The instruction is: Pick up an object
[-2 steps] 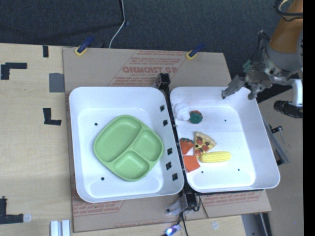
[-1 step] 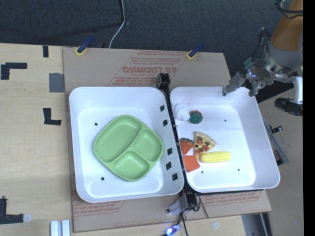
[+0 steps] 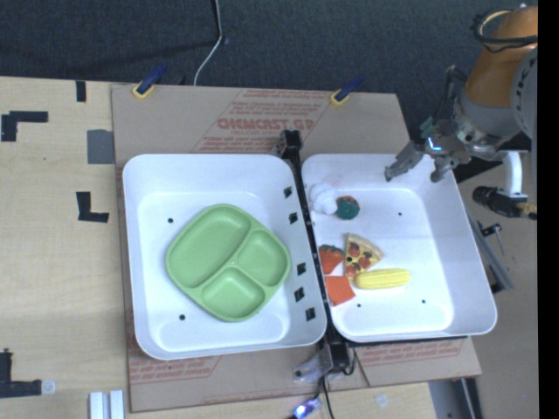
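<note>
You are looking down on a pale wooden surface (image 3: 52, 260) backed by a dark blue curtain (image 3: 105, 24), with a sheet of brown cardboard (image 3: 253, 120) laid under two shallow white bins set side by side.

Start at your left: the left bin (image 3: 144, 182) carries a green divided plate (image 3: 228, 261) with three compartments, lying flat near the middle of the bin floor and tilted a little relative to the bin walls.

Move across the black clips at the seam and you reach the right bin (image 3: 437, 260). Against its left wall, toward the far end, sits a small white object (image 3: 323, 199), with a dark green and red round toy (image 3: 348, 207) touching it on the right. Nearer to you lies an orange-red piece (image 3: 334, 278) beside the left wall, a toy pizza slice (image 3: 362, 253) just right of it, and a yellow corn cob (image 3: 382, 278) lying lengthwise below the slice, touching or almost touching it.

At the far right corner of that bin, the pincer (image 3: 417, 171) hangs over the rim, well apart from all the toys. Its two fingers are spread wide with nothing between them. The grey arm (image 3: 500, 103) with its orange band reaches in from the right edge.
</note>
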`<state>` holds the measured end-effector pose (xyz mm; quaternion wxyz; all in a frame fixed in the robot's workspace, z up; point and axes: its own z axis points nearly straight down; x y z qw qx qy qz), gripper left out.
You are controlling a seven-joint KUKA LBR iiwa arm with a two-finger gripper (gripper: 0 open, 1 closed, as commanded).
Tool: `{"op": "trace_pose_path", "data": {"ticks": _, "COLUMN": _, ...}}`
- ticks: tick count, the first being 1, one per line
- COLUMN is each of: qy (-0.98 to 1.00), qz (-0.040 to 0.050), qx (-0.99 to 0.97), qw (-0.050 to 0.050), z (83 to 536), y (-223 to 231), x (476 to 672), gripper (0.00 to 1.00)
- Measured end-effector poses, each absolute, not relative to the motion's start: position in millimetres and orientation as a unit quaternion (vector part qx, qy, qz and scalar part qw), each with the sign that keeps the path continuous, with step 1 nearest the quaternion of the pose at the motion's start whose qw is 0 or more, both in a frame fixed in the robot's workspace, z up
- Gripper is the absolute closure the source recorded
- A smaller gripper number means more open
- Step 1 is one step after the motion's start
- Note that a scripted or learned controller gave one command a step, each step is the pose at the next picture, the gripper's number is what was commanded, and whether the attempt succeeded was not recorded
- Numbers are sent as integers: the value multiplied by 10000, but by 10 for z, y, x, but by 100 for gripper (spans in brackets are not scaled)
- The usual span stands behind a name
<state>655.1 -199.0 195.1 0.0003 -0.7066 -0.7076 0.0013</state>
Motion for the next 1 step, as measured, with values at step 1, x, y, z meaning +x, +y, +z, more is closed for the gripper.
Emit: {"op": "trace_pose_path", "data": {"ticks": 1, "qy": -7075, "qz": 16, "qx": -7067, "qw": 5, "z": 1483, "y": -2063, "x": 6513, "gripper": 0}}
